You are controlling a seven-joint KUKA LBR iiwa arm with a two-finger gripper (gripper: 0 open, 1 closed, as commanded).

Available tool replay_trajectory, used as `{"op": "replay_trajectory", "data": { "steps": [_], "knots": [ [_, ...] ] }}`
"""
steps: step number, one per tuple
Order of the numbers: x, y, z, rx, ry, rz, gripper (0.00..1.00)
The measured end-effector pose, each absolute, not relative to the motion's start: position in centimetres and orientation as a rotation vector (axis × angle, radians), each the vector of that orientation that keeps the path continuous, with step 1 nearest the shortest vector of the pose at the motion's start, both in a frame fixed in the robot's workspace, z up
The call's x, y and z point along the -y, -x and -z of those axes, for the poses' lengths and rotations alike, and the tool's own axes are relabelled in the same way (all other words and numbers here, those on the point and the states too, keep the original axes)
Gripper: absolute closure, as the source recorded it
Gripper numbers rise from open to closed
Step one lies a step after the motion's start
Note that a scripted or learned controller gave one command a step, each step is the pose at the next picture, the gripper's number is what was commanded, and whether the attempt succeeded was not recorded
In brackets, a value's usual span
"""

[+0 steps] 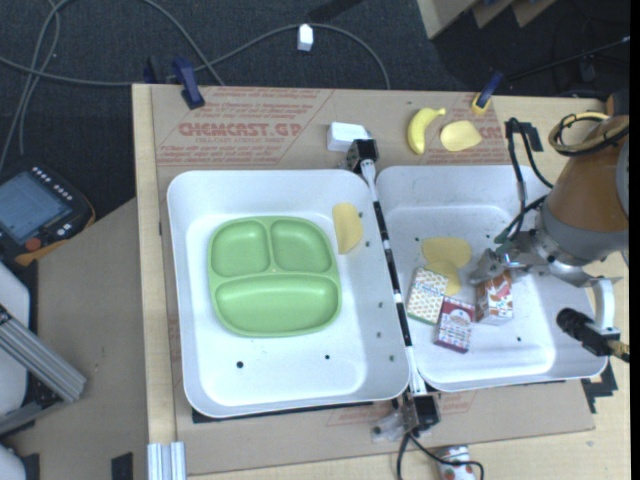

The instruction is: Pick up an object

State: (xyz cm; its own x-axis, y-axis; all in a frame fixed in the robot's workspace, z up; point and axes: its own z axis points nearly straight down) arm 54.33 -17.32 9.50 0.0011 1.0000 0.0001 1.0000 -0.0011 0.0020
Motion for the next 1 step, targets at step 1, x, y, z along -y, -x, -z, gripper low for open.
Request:
{"op": "replay_trajectory", "data": {
  "steps": [1],
  "knots": [
    [10.65,-53.85,-9.65,-2.222,-2.221,0.000,1.00]
  ]
}}
